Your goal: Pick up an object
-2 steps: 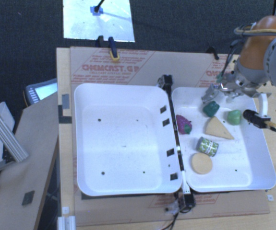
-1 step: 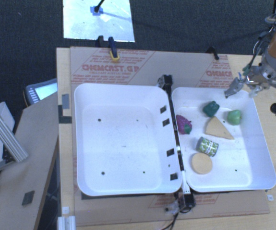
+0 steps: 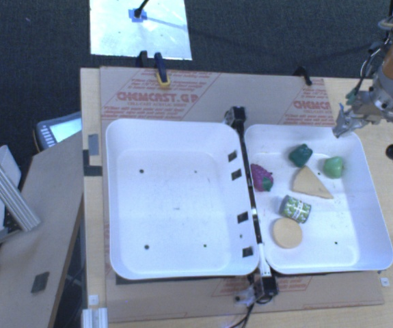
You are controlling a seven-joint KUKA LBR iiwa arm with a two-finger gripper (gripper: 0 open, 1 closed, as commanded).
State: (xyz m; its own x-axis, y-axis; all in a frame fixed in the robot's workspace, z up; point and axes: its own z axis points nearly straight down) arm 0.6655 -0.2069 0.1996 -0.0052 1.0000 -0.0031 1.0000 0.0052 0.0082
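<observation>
Hovering over the right bin far corner with gripper, opening impossible to tell, holding nothing visible; risking closing on air, green ball rolling away

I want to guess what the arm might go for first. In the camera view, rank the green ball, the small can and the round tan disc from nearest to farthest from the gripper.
From the gripper, at the right bin's far right corner:
1. Green ball, toward the bin's far right, just below the gripper.
2. Small can, mid-bin.
3. Round tan disc, toward the near edge.
</observation>
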